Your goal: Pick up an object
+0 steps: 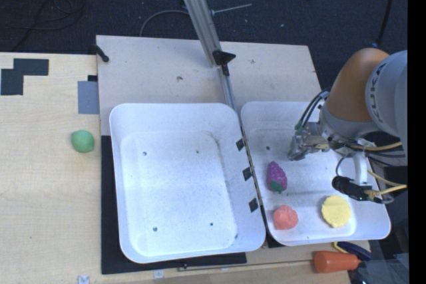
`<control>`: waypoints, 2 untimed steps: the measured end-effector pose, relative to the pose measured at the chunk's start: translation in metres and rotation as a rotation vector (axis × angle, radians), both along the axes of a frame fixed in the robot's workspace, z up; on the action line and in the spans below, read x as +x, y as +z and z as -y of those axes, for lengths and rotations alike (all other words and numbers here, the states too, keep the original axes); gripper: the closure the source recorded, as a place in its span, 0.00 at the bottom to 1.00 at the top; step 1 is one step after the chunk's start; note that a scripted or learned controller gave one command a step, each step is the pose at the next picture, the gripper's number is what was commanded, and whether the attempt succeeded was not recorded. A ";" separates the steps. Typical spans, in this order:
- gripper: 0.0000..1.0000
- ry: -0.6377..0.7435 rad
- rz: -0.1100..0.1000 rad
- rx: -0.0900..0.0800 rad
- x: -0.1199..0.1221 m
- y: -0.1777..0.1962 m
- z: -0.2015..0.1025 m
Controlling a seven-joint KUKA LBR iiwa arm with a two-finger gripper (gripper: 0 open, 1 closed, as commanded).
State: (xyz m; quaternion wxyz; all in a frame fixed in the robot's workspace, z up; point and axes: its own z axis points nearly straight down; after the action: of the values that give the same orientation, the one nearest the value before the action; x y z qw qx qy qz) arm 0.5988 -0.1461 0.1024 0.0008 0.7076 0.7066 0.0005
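The arm enters from the right and bends down over the right bin, placing the gripper low above the bin floor; whether it is released or clenched cannot be told. The purple object lies just left and below the gripper, apart from it. The red object and yellow object lie nearer the front wall.
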 end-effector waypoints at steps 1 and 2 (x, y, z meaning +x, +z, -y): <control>1.00 0.001 0.001 0.000 0.005 0.059 -0.006; 1.00 0.001 0.002 0.000 0.005 0.111 -0.005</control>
State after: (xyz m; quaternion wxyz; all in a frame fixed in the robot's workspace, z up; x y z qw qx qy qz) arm 0.6038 -0.1409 0.2134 0.0014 0.7074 0.7068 0.0010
